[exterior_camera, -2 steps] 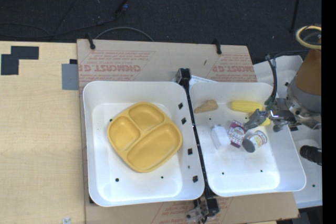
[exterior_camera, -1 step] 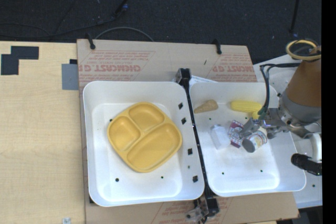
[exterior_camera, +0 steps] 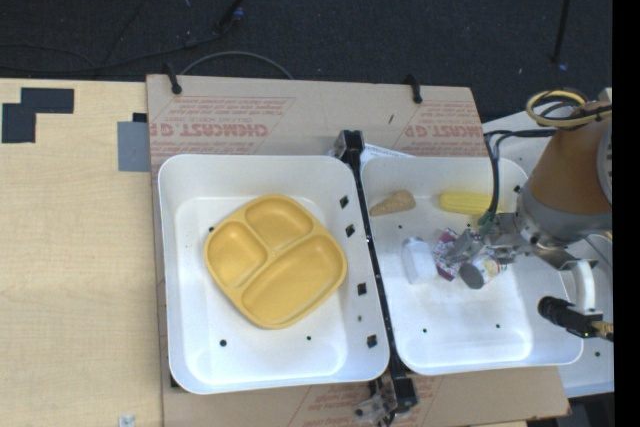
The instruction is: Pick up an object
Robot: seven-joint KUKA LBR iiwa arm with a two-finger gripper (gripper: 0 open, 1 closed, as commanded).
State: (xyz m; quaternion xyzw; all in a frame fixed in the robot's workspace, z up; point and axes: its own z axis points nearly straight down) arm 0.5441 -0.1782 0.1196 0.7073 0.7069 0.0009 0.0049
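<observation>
My gripper hangs low in the right bin, near its right side, over a small purple and white object. A pale grey-white piece lies just left of that. Farther back in the same bin lie a tan bread-like piece and a yellow corn cob. The arm's grey wrist with its orange band reaches in from the right and hides the bin's right wall.
The left bin holds a yellow divided plate at its middle. A black divider runs between the two bins. Cardboard lies behind them, and a wooden bench top extends to the left.
</observation>
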